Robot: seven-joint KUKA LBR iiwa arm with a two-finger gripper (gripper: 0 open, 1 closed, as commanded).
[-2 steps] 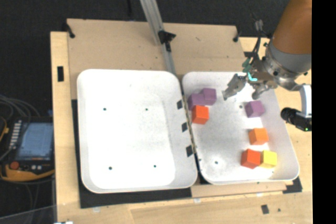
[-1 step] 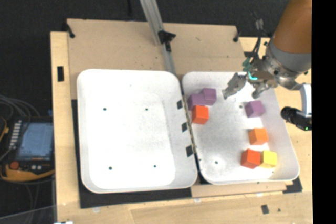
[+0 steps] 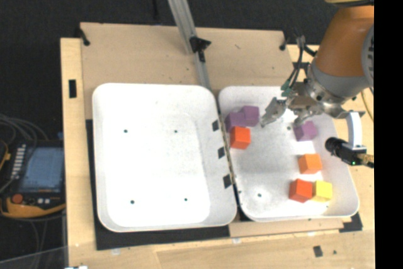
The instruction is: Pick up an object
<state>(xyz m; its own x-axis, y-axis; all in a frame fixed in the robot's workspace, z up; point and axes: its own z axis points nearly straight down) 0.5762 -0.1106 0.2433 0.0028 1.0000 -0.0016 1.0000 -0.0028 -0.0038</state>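
Camera view: no readable writing; jaws (image 3: pixel 284 111) above right bin (image 3: pixel 277 214), state unclear, near purple blocks (image 3: pixel 243 116).

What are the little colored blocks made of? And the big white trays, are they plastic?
The blocks, like the orange block and the yellow block, look like painted wood or hard plastic: flat faces, sharp edges, even matte color. The picture cannot settle which. The white bins, like the left bin, look like molded plastic: smooth, slightly glossy, with rounded corners and a raised rim.
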